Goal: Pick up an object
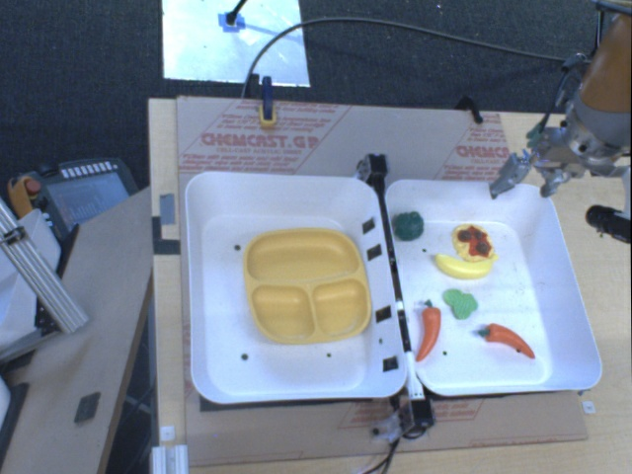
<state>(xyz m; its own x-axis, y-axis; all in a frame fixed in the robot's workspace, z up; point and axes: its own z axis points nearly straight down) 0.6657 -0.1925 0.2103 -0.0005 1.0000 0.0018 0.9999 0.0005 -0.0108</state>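
Robotics lab: teach pendant [84, 197], aluminium extrusion [38, 270], cabled bench [168, 235], cardboard underlay [326, 131].

We saw bare floor along the right bin's [563, 255] near and right edges. The toys crowded its middle: dark green lump [408, 225], pizza [474, 240] touching the banana [464, 266], broccoli [459, 302], and two carrots [429, 331] [510, 340]. The left bin's [212, 265] middle was taken by the yellow tray [301, 284].

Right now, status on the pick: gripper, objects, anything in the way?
Two-finger gripper open, empty, above right white bin's far rim. Toy food untouched: yellow banana, two orange carrots, green broccoli. Nothing in the way.
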